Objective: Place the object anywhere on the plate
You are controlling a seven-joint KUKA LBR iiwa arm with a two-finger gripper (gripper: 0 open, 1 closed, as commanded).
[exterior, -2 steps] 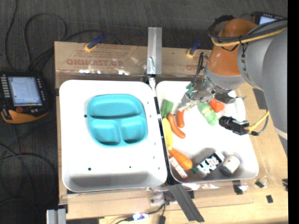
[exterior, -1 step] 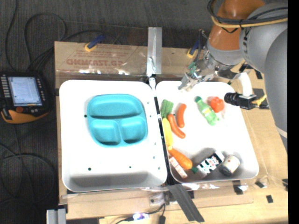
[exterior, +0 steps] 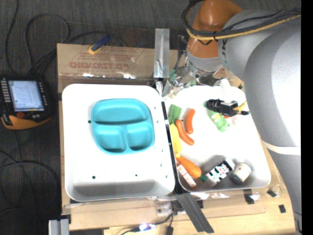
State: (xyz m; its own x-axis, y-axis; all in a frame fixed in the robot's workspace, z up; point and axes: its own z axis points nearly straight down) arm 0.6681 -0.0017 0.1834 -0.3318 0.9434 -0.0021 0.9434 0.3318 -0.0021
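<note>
Plate [exterior: 122, 112], turquoise and divided into three sections, is seen lying bare in the middle of the left bin [exterior: 98, 177]. The gripper [exterior: 175, 81] is pictured at the rear left corner of the right bin [exterior: 230, 146], just beside the divide between the two bins; whether it is wide or narrow cannot be told, and nothing is seen to be held by it. Several toys are scattered in the right bin: a green piece [exterior: 174, 112] and a yellow piece [exterior: 174, 137] along the left wall, two orange sausages [exterior: 189, 120] beside them, a carrot [exterior: 190, 167] near the front, and a checkered box [exterior: 218, 172] next to a grey cylinder [exterior: 241, 173].
</note>
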